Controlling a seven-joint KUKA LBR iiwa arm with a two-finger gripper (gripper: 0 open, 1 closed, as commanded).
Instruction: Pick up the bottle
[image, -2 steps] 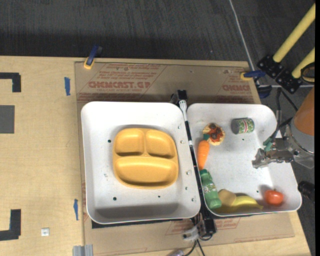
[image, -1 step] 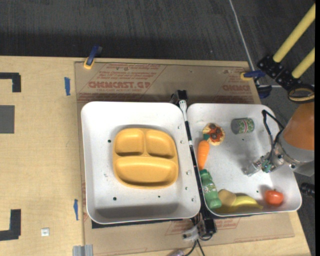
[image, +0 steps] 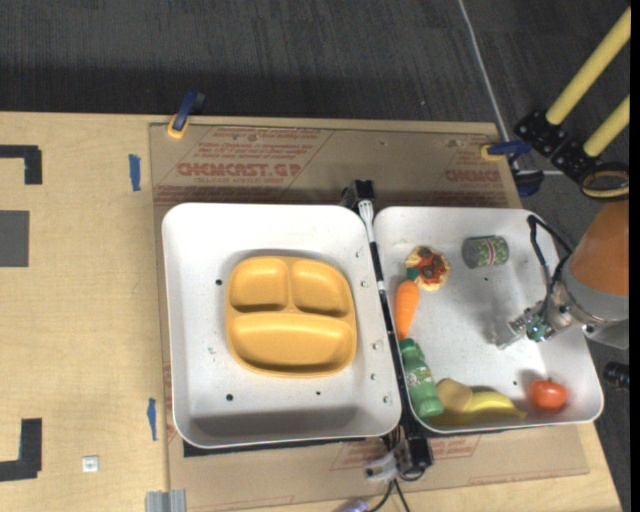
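The green bottle (image: 421, 379) lies on its side along the left wall of the right bin (image: 505, 222), its cap end toward the front. An orange carrot (image: 405, 306) lies just behind it and a yellow banana (image: 478, 401) touches it on the right. My gripper (image: 521, 328) hangs over the right part of the same bin, well to the right of the bottle and apart from it. Nothing shows in its grasp.
In the right bin there are also a red tomato (image: 547, 395) at the front right, a small green can (image: 486, 251) at the back and a small red-and-yellow toy (image: 428, 267). A yellow divided plate (image: 291, 312) sits in the left bin (image: 190, 330).
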